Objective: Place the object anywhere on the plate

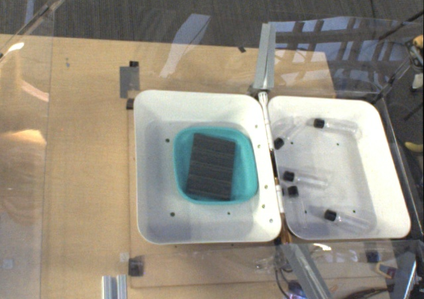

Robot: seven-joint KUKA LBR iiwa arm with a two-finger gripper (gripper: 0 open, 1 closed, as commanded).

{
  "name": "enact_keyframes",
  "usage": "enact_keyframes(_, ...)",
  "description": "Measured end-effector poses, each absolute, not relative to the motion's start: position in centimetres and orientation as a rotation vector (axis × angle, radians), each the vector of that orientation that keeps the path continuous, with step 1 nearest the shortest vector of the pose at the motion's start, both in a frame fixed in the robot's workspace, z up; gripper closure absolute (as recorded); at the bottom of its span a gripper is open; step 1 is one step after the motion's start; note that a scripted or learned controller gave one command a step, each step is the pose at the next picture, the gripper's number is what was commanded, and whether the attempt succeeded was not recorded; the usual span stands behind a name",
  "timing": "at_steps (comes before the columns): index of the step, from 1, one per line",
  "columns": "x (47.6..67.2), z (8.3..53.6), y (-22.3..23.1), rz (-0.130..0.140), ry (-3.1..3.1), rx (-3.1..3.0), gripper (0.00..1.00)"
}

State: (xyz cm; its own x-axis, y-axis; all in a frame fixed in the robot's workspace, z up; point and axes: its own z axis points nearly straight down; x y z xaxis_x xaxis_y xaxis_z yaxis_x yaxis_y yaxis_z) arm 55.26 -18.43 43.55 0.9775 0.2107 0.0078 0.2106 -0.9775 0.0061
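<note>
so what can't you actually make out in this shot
- Dark ribbed block on the teal plate: camera view too coarse to tell what it is or its material.
- Clear tubes with black caps in the right bin: bodies nearly vanish against the white, so count and contents are uncertain.
- Hardware at the bottom right corner: cut off by the frame edge and blurred by the clear panel.

Left bin (149,158): teal plate (246,172) near centre, dark ridged block (211,168) lying flat on it. Right bin (391,178): several clear tubes with black caps (329,215), scattered apart. Both bins sit on wooden bench (73,178).
</note>
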Motion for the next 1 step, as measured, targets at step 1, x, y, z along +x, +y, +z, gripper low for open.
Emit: enact_keyframes(1, 48.82, 43.65, -20.62, 0.014, 0.321, 3.12, 0.0)
